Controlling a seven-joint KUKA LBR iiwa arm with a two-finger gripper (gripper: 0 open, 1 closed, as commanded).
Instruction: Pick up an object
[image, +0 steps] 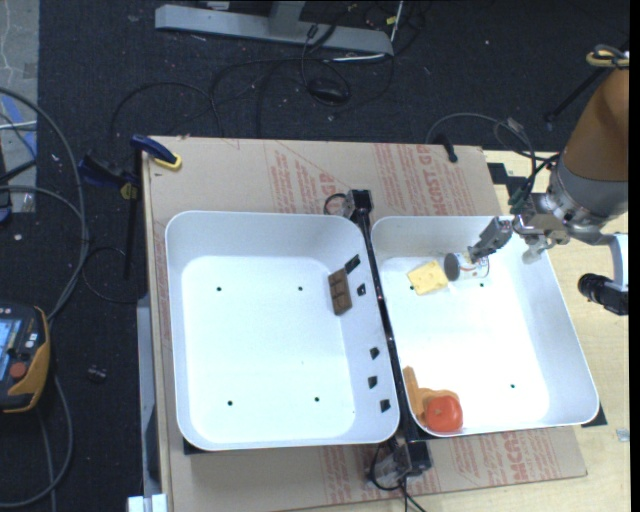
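A pale yellow block (428, 278) lies in the upper left part of the right bin (540, 350). My gripper (466, 262) reaches in from the right and hangs low just right of that block, its tip close to the block's right edge. I cannot tell whether they touch. A red-orange rounded object (440, 409) sits in the right bin's near left corner. A brown block (340, 292) lies at the right side of the left bin (250, 340).
The divider (378, 320) between the two bins carries small black clips. The bins rest on a cardboard sheet (300, 170). Cables run over the dark floor behind it. A yellow-handled clamp (158, 152) sits at the sheet's back left corner.
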